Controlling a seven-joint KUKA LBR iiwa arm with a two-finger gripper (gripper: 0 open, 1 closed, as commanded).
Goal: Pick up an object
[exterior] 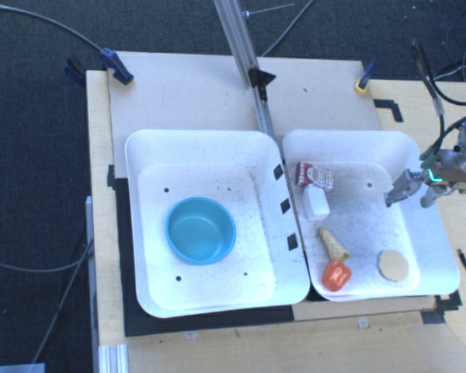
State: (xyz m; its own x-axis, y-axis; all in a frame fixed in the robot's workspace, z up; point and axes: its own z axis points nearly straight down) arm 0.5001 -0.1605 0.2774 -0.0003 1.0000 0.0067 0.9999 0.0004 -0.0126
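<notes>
My gripper hovers over the right side of the right bin, its two fingers spread apart and open with nothing between them. Below it, near the bin's front right corner, lies a round tan biscuit. A red pepper sits at the front of the bin, with a small cone just behind it. Farther back on the left side are a white block and a red-and-white carton. The left bin holds a blue bowl.
A metal pole slants in from the top to the gap between the bins. Blue and yellow clamps grip the board's back corners. Cables run over the dark floor around the bench.
</notes>
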